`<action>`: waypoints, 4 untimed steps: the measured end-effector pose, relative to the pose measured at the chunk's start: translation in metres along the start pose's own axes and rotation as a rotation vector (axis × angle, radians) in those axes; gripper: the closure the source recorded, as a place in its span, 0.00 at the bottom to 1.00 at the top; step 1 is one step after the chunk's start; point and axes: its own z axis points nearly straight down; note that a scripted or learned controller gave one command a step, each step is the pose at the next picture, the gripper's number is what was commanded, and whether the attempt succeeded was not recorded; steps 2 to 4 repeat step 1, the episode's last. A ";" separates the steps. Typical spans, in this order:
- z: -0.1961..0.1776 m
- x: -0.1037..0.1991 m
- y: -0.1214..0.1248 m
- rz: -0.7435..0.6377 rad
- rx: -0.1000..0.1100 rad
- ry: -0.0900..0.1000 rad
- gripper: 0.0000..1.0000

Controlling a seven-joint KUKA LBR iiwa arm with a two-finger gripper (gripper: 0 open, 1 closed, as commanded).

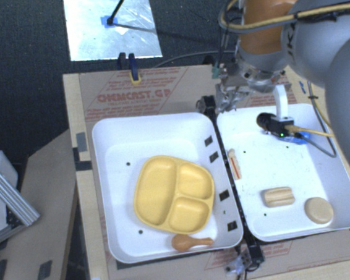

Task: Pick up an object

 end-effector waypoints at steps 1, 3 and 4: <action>0.000 0.057 -0.003 0.000 0.001 0.000 1.00; 0.000 0.057 -0.003 0.000 0.001 0.000 1.00; 0.000 0.057 -0.003 0.000 0.001 0.000 1.00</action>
